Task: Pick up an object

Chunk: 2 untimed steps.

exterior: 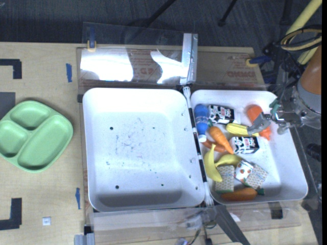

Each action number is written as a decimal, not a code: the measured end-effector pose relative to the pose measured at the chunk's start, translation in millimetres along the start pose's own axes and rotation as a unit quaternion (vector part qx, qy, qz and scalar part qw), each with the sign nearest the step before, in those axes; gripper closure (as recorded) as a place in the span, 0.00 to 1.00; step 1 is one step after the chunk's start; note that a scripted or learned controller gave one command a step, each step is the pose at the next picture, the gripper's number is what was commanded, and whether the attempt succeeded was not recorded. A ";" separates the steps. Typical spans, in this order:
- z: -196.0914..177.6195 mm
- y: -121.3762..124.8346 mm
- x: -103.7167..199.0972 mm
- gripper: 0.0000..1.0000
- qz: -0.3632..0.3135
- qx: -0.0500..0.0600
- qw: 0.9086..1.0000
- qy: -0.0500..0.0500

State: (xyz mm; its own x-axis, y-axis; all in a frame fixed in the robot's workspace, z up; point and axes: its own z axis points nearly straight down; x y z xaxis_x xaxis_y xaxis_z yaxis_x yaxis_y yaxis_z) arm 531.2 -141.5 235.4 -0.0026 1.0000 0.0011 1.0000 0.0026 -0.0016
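Two white bins share the bench as the gripper [266, 121], fingers seemingly spread, hovers by an orange toy [254, 113] just beside it, probably light, smooth plastic, best pinched across its middle.

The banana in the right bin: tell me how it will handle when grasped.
The banana looks smooth and curved, so it may slip or pivot between fingers. It leans against the bin wall beside a carrot, so lifting it would probably nudge the neighbours.
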 end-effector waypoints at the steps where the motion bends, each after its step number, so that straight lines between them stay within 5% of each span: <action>1: 50.1 11.9 31.5 0.00 -0.207 0.000 0.978 0.000; 2: 132.1 52.6 38.4 0.00 -0.284 -0.009 0.959 -0.004</action>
State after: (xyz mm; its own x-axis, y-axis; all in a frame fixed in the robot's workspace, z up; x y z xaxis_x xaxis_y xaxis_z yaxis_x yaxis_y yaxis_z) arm 583.5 -102.8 103.3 -0.5470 0.8371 -0.0108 0.8370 0.5471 0.0137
